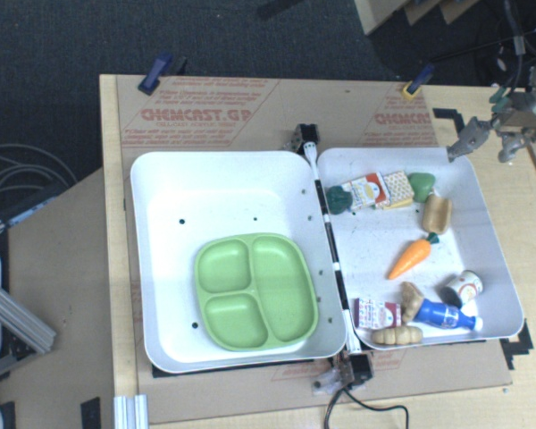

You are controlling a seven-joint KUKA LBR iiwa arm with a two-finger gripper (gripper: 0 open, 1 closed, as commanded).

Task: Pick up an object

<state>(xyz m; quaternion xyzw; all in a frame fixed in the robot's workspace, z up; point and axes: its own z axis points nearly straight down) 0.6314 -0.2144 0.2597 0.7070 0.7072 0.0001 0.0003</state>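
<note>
Progress: nothing is being lifted yet. The whole pick appears to be outstanding, since every item is lying in the right bin (496, 239) and none is sitting between fingers.

Nearest the camera, along that bin's front edge, a tan peanut-shaped piece (398, 335) is lying beside a small red-and-white carton (375, 313), with a blue bottle (447, 315) resting just to their right (its body looks smooth and glossy, likely hard plastic). A small white-and-red can (465, 286) is sitting just behind the bottle.

At the same depth, the left bin (161, 239) is holding a pale green divided plate (254, 290), matte, rounded, with three compartments.

Mid-bin, an orange carrot (410, 257) is lying tilted, tapered and smooth. Behind it, a tan cylinder (436, 213), a flat printed box (381, 190), a dark green lump (339, 198) and a green rounded piece (421, 184) are clustering near the back wall.

Furthest back, the gripper (469, 138) is hovering at the right bin's rear corner, over the rim and well apart from every object. Whether it is spread or pressed together cannot be told at this size. Descent, closure and lift are all remaining.
</note>
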